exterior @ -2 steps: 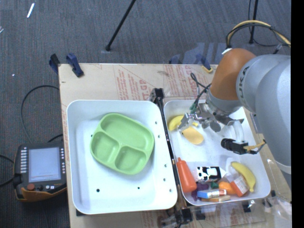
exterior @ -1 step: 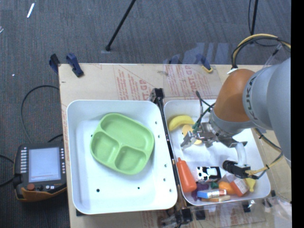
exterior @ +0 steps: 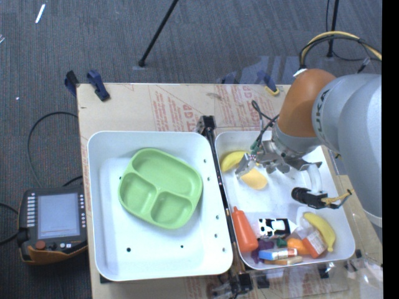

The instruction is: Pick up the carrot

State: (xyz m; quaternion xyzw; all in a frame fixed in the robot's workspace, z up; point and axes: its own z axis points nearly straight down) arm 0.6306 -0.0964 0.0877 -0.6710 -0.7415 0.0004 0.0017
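So the big grey arm (exterior: 349,129) with its orange band comes in from the right and hangs over the right bin (exterior: 346,228), covering a good chunk of its top right corner. The left bin (exterior: 103,229) just has a green divided plate (exterior: 161,187) sitting in it, tilted a bit diagonally. Over in the right bin there's a banana (exterior: 320,228) near the right wall, an orange bottle (exterior: 244,230) against the left wall, and a black and white cow-pattern thing (exterior: 274,227) between them. The carrot (exterior: 305,246) looks like it's down in the front right corner, jammed in with some small packets, well apart from the gripper (exterior: 254,161). That gripper is up near the back left of the bin, right above a pale yellow chunk (exterior: 254,179) and beside a yellow lemon-ish piece (exterior: 232,161). Honestly can't tell if the pincer is spread or clenched.
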